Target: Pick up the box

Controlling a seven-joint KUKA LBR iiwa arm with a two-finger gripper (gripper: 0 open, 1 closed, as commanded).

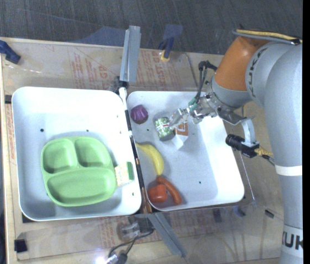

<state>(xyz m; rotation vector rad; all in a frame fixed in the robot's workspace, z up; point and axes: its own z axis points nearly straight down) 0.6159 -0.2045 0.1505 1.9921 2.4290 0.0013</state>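
While bent over right bin (229, 186), arm (270, 87) low, jaws near box (180, 132)

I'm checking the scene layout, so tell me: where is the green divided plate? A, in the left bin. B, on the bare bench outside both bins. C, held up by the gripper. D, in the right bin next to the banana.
A: the green divided plate lies flat in the left bin, while the banana sits in the right bin, where the gripper is.
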